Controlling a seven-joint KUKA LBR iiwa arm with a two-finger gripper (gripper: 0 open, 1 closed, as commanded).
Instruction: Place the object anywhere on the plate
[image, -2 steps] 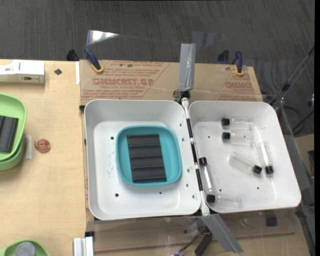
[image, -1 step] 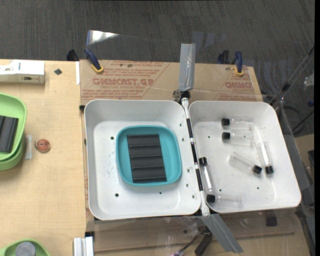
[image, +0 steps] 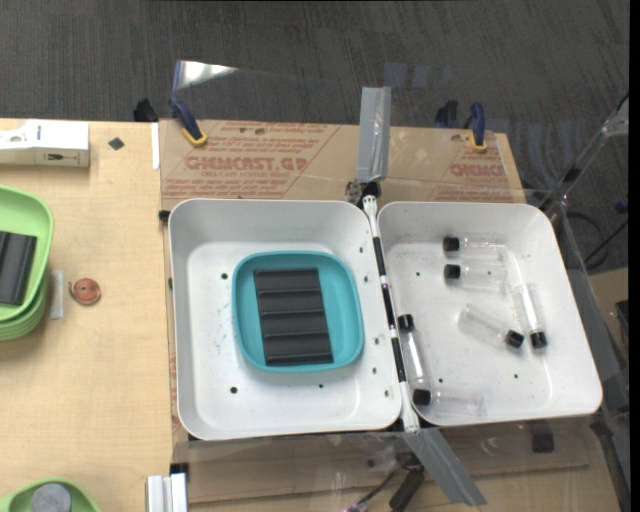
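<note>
A teal plate (image: 345, 300) with rounded corners lies in the middle of the left white bin (image: 200, 390). A black ridged insert (image: 292, 316) rests on the plate. Several clear vials with black caps lie scattered in the right white bin (image: 560, 390). Two vials (image: 478, 246) (image: 480, 274) lie near its back. One vial (image: 488, 328) lies beside an upright-lying vial (image: 527, 310) at the right. Another vial (image: 411, 355) hugs the bin's left wall, and one more vial (image: 450, 402) sits at the front left corner.
A green dish (image: 30, 215) holding a dark block sits at the far left of the wooden bench, with a small copper disc (image: 86, 290) beside it. A white box (image: 45, 145) lies at the back left. Clamps (image: 188, 125) (image: 477, 130) pin a cardboard sheet (image: 260, 160) behind the bins.
</note>
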